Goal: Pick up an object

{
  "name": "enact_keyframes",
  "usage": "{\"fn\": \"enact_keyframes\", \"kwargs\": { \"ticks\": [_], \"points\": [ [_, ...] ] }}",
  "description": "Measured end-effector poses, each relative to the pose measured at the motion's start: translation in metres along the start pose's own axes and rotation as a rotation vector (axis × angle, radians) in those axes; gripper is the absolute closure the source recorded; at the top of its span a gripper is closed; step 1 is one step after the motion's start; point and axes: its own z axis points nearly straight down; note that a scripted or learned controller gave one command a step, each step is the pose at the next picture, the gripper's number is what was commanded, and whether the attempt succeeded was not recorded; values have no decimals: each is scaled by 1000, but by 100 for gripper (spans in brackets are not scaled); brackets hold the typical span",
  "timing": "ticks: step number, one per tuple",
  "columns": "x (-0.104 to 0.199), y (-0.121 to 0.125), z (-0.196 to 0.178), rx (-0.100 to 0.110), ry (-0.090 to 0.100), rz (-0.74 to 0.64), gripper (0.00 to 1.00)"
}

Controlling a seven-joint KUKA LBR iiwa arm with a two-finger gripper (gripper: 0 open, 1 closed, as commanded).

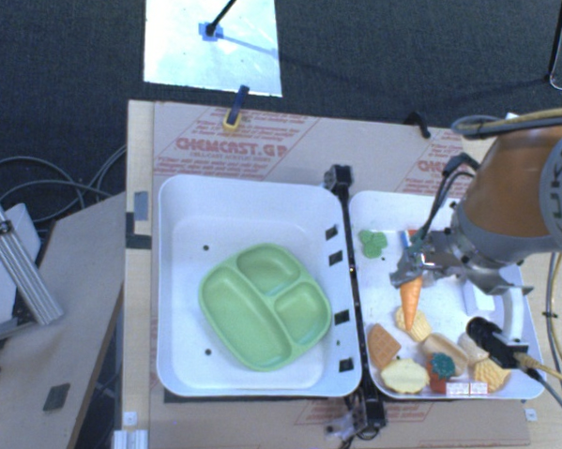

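Right bin (380, 210): holds the toy food, crowded along its near edge, open floor on the far side.
Gripper (410, 271): over the bin's middle, narrowed onto the carrot's top.
Carrot (410, 297): orange cone hanging point-down between the fingers; looks light, rigid, slick plastic, so grip the thick end.
Room: lift straight up, clear of the wall dividing the bins.

A robotics laboratory test cell. A table (267, 138) covered with printed protective sheeting carries two white bins (180, 261) clipped side by side, stocked with toy food (411, 293) and a green divided plate (263, 305). Loose cables (48, 193) cross the dark carpet (65, 48) at left, beside an aluminium frame rail (16, 257). An industrial arm (517, 198) enters from the right.
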Motion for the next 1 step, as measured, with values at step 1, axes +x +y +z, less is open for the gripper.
{"fn": "enact_keyframes", "kwargs": {
  "ticks": [1],
  "points": [
    [-5,-6,-16,-2,-1,2,100]
  ]
}}
